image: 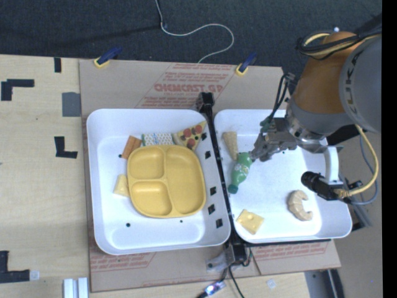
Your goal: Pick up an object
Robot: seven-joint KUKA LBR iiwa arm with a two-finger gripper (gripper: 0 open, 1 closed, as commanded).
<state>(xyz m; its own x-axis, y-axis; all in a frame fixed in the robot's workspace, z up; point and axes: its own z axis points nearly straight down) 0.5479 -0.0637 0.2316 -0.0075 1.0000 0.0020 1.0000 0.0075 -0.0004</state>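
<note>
End effector (257,153) hung low in the right bin (322,225), just beside the green bottle's (239,172) upper end, presumably placed to grasp it; its grip state could not be told; the bottle lay against the divider.

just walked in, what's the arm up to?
The gripper is down in the right bin, right at the top of the green bottle lying near the divider; I can't tell if it has a grip. A croissant and a cheese wedge also lie in that bin. The left bin has a yellow divided plate with a few small items around it.
</note>
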